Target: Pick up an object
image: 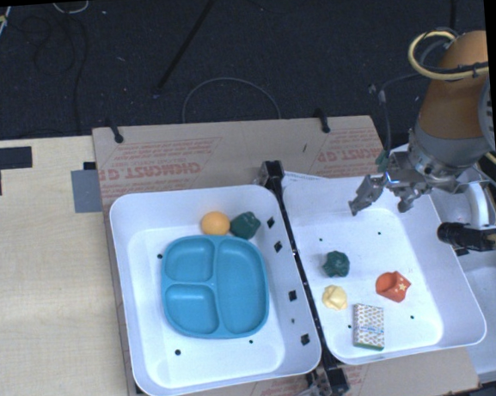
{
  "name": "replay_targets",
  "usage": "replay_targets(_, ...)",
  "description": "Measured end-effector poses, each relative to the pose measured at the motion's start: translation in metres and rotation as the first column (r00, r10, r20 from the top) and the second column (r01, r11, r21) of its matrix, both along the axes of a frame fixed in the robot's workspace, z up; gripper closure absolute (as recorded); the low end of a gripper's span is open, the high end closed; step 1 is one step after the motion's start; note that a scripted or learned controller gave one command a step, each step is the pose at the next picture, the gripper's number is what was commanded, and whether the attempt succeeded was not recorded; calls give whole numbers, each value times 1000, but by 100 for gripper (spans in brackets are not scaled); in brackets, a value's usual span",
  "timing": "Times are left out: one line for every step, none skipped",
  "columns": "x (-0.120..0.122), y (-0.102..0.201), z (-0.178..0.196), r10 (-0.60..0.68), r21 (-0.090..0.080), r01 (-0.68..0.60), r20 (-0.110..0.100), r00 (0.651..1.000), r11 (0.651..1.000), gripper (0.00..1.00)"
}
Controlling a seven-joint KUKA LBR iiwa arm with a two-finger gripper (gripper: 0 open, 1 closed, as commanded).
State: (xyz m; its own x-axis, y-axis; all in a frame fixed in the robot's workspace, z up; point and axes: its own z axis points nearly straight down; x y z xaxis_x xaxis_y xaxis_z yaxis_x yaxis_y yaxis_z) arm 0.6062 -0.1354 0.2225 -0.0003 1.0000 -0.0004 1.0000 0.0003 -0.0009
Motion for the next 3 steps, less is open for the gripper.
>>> replay_targets(2,0,-44,0,1,0,-6,1000,1000,0)
replay_targets(6,-6,-92,0,1,0,-5,1000,1000,0)
replay_targets(5,-4,-138,-2,1,2,-5,1000,1000,0)
